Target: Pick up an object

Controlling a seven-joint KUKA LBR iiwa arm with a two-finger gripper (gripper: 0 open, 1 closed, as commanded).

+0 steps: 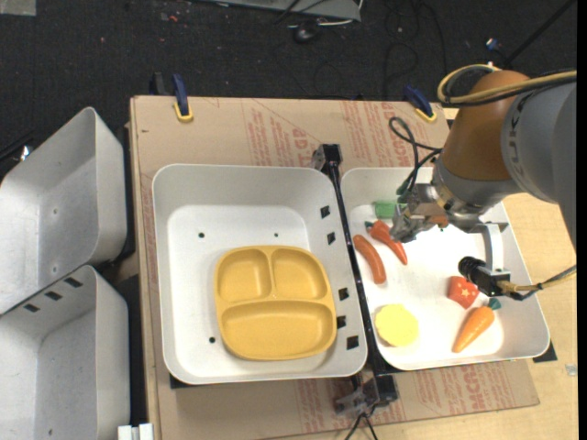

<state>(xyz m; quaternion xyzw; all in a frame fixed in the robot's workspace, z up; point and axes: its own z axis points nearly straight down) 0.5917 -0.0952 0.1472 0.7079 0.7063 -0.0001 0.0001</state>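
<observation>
My gripper (415, 220) hangs low over the upper left part of the right bin (523, 337), reaching in from the right under the orange-banded wrist. Just below and left of it lies a small red pepper (389, 242), whose green stem (383, 209) points to the back. A reddish sausage (371, 258) lies beside the pepper, close to the bin's left wall. Nearer the front sit a yellow round piece (396, 325), a red strawberry-like piece (463, 291) and an orange carrot (474, 328). The gripper's body hides the spot right beneath it.
The left bin (174, 246) holds a yellow divided plate (274, 302). A black divider (344, 246) runs between the bins. A black cable fitting (477, 271) hangs from the arm over the right bin. Two grey-white tubs (55, 246) stand off the bench at far left.
</observation>
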